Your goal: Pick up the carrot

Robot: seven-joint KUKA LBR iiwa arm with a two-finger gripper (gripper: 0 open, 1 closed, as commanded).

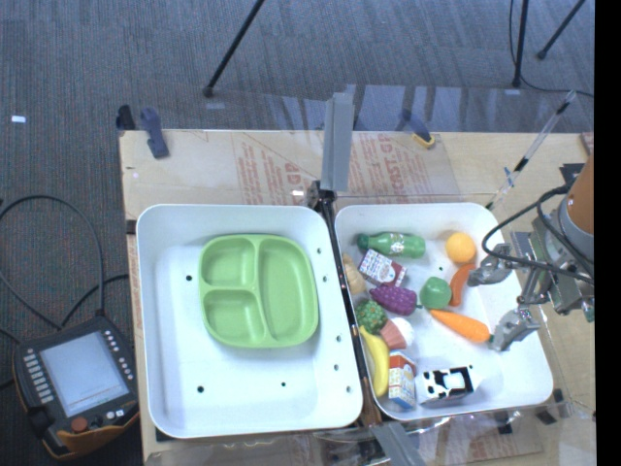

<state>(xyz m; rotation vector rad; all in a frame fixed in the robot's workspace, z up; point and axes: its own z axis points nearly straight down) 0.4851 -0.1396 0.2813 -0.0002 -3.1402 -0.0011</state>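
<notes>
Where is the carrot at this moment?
The carrot lies in the right bin, toward its right side, just below the green ball and left of the open gripper.

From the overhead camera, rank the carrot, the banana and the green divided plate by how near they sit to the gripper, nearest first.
1. Carrot: right bin, just left of the gripper.
2. Banana: right bin, along its left wall.
3. Green divided plate: left bin, farthest.
</notes>
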